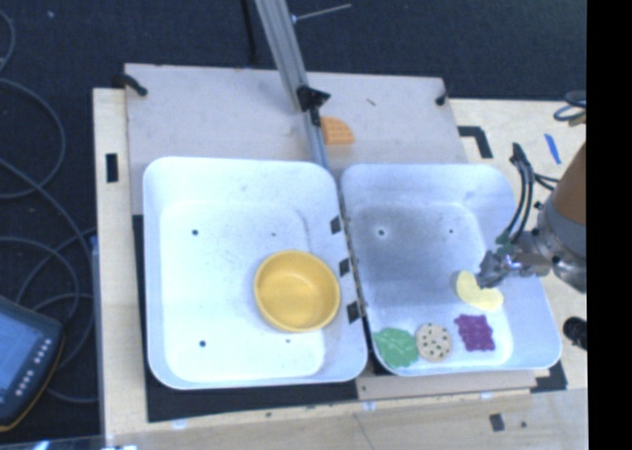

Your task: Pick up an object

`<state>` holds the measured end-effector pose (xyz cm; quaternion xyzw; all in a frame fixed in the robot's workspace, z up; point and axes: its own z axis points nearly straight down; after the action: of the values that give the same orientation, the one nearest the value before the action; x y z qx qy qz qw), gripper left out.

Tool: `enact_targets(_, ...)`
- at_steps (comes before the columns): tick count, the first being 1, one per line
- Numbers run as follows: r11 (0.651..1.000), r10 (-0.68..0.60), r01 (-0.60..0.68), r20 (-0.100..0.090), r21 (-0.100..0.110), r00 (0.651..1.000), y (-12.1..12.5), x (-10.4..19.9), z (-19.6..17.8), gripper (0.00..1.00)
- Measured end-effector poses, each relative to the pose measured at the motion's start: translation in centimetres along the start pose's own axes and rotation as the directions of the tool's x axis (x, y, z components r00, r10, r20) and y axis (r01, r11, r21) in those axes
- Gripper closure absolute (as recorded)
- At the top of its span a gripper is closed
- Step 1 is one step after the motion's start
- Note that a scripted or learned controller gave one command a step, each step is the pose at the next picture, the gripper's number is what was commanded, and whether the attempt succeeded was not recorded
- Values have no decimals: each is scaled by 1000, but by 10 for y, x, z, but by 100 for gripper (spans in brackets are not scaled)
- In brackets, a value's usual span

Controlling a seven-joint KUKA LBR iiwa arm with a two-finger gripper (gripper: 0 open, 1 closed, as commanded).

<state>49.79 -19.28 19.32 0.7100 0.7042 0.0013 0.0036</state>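
Across the middle of the frame you've got a light wooden bench (118, 241) with a paler board on top, and the two white bins sitting side by side on it. Past the bench edges, along the top and down the left, the floor is dark with loose cables (39, 211) trailing over it. At the lower left corner a screen-like device (22, 359) pokes in. A silver metal rail (276, 34) slants down from the top centre to the seam between the bins, with a small orange thing (337, 131) just beside its foot. No readable writing or brand anywhere, just a few blue marks at the right edge.

Your left bin (197, 201) holds a yellow bowl (296, 290), upright, toward its lower right. Your right bin (415, 211) has a row along the lower edge: a green piece (396, 345), a cookie (433, 340) and a purple bunch (475, 332). A pale yellow piece (476, 291) lies just above the purple bunch.

Your gripper (494, 268) comes in from the right and sits right at the pale yellow piece's upper right end. Can't tell whether its fingers are spread or closed, too small and blurry.
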Motion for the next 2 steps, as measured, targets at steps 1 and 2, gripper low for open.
enact_targets(1, 1000, -8, 8, -1, 2, 1000, 2, -2, -24, 100)
enact_targets(2, 1000, -17, 17, -4, 2, 1000, 18, 48, -39, 100)
